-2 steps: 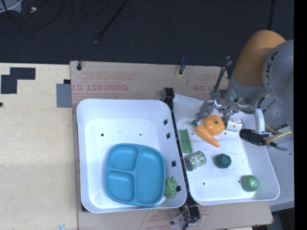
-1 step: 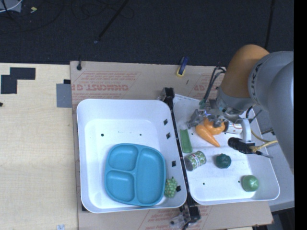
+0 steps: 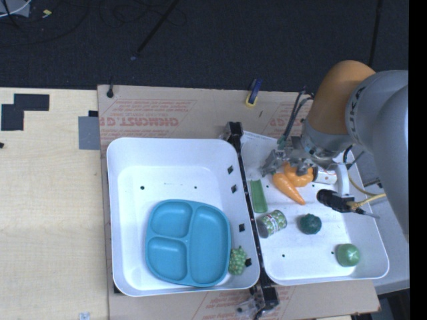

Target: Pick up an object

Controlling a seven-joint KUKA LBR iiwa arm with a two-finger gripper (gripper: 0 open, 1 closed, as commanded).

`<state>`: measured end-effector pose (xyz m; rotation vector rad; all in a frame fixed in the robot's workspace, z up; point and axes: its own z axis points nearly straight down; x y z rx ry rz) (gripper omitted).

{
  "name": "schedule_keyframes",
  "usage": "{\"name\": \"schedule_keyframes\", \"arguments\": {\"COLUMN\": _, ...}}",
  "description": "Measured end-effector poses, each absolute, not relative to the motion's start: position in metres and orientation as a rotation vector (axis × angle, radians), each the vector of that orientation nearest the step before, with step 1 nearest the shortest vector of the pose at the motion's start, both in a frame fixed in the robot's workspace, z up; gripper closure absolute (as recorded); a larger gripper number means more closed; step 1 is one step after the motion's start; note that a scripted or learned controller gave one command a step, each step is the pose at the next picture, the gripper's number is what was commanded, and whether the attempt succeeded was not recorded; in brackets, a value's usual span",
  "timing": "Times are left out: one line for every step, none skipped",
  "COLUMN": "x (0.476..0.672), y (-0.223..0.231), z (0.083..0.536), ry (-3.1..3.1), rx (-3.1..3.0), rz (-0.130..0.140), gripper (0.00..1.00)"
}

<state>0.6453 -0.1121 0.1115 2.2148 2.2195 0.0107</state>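
Note:
My gripper (image 3: 288,163) is low over the back of the right bin (image 3: 373,245), reaching in from the right. Directly beneath and in front of it lies an orange carrot-shaped toy (image 3: 292,184), whose upper end is hidden under the gripper. Whether they touch is unclear. Left of the carrot lies a flat green stick (image 3: 258,195). A small can (image 3: 271,223) rests on its side near the bin's left wall. A dark green round thing (image 3: 309,224) sits mid-bin, and a light green round thing (image 3: 347,254) sits near the front right corner.
The left bin (image 3: 133,159) holds a blue divided plate (image 3: 187,242) and a bunch of green grapes (image 3: 237,261) at its front right corner. A black divider (image 3: 241,179) separates the bins. A blue and yellow clip (image 3: 253,93) lies on the cardboard behind.

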Motion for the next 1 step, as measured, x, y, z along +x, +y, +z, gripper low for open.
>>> {"name": "schedule_keyframes", "arguments": {"x": 0.6476, "y": -0.1173, "z": 0.1261, "ry": 2.204, "rx": 2.209, "rz": 0.012, "gripper": 1.00}}
